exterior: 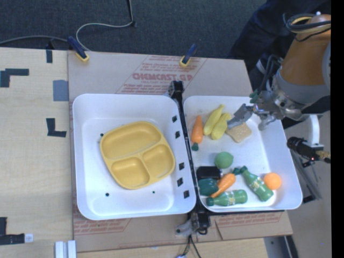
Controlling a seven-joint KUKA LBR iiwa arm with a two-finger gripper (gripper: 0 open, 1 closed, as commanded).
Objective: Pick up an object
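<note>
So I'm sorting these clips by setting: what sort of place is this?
Probably a robotics lab bench for pick-up trials: two white bins clamped on cardboard, toy food such as a carrot beside a yellow divided plate, and the arm's gripper above the right bin.

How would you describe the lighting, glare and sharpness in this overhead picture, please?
In the camera view the light is even and soft: the yellow tray casts only a faint shadow in the left bin. The white bin floors are bright but not blown out. The toys in the right bin look slightly soft, and the tool is a little blurred.
</note>
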